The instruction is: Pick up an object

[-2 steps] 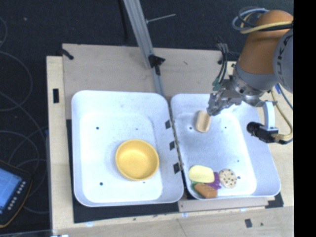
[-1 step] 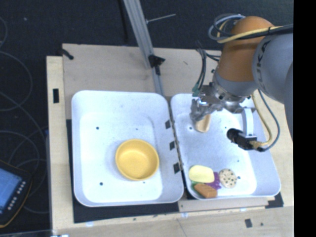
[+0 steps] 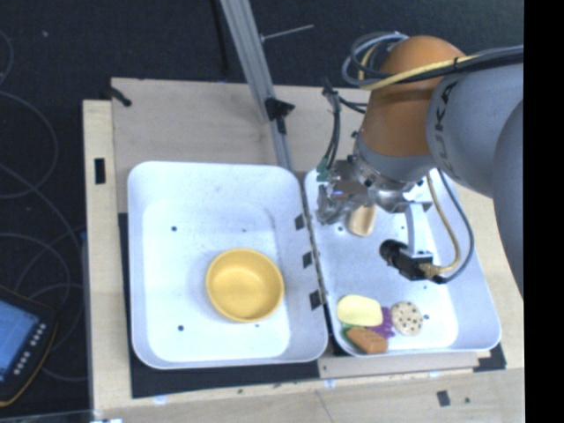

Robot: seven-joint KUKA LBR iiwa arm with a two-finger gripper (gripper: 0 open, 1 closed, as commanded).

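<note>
On the far left, at the bottom corner, part of a small screen (image 3: 19, 342) with a blue glow lies on the dark floor. Next comes the wooden bench (image 3: 176, 117), and on it sit two white bins side by side. The left bin (image 3: 176, 192) has a yellow bowl (image 3: 244, 284) in it, standing the right way up, a little toward the near side and closer to the wall shared with the other bin. A grey metal bar (image 3: 251, 55) slants down from the top and ends near the place where the two bins meet. The right bin (image 3: 467, 315) holds some small things bunched in its near corner: a pale yellow lump (image 3: 359, 309), an orange piece (image 3: 367, 341) just in front of it, a bit of something purple (image 3: 386, 326) touching them, and a round cookie (image 3: 405, 318) with dark spots right beside those. The arm (image 3: 476, 113) comes in from the right, and its big orange band (image 3: 405, 95) hangs over the far part of the right bin. Below it the gripper (image 3: 339, 203) points down near the far left side of that bin, well apart from the bunch of small things. A tan thing (image 3: 362, 219) shows just beside the gripper, but I cannot tell if it is held, or whether the pincer is apart or together. A black part (image 3: 398, 257) with cables hangs lower down, over the middle of the right bin.
</note>
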